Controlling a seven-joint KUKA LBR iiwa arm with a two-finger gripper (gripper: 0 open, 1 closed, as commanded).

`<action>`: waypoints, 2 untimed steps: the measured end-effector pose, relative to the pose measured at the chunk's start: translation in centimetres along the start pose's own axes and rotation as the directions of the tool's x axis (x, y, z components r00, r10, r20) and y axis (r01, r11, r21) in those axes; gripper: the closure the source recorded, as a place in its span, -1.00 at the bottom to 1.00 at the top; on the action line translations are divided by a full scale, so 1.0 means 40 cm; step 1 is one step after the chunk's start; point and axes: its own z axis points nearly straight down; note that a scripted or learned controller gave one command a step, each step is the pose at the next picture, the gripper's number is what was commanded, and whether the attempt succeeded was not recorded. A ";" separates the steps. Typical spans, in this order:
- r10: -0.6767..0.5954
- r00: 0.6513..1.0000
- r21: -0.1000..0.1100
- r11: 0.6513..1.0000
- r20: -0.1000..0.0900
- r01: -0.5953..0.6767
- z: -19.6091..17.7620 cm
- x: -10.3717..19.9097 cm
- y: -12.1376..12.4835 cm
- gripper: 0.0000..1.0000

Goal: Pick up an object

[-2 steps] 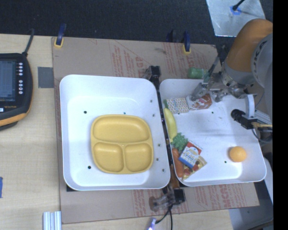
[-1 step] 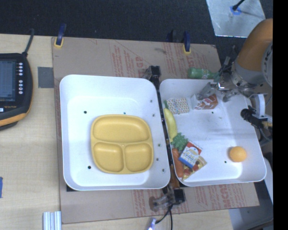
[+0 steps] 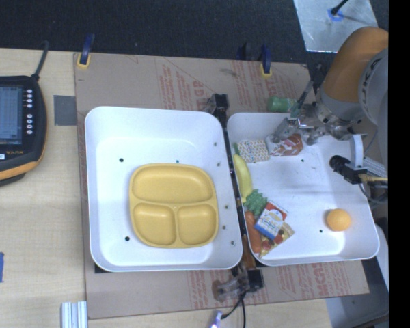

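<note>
The arm (image 3: 352,60) is being seen reaching in from the right, over the far part of the right bin (image 3: 348,251). The claw (image 3: 287,134) is being held low at the bin's far left area, directly at a small red and white packet (image 3: 292,145). Whether the claw is released or clenched cannot be told, and no object is being shown clearly between its parts.

Just left of the packet, a pale patterned sponge-like block (image 3: 253,150) is lying. Along the bin's left wall, a yellow banana (image 3: 242,175) is lying, with a green leafy toy (image 3: 254,201) near its near end. A colourful snack packet (image 3: 270,222) is resting beside an orange carrot-like piece (image 3: 251,225). An orange ball (image 3: 337,219) is sitting well apart, toward the bin's right side.

In the left bin (image 3: 106,183), a yellow divided plate (image 3: 173,204) is lying flat. A handheld control pendant (image 3: 10,130) is resting on the bench (image 3: 27,251) at the far left.
</note>
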 end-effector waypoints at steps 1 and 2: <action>-0.003 1.000 0.004 1.000 -0.013 0.003 0.001 -0.073 0.002 -1.00; 0.002 1.000 -0.005 1.000 0.009 -0.002 -0.008 -0.076 0.002 1.00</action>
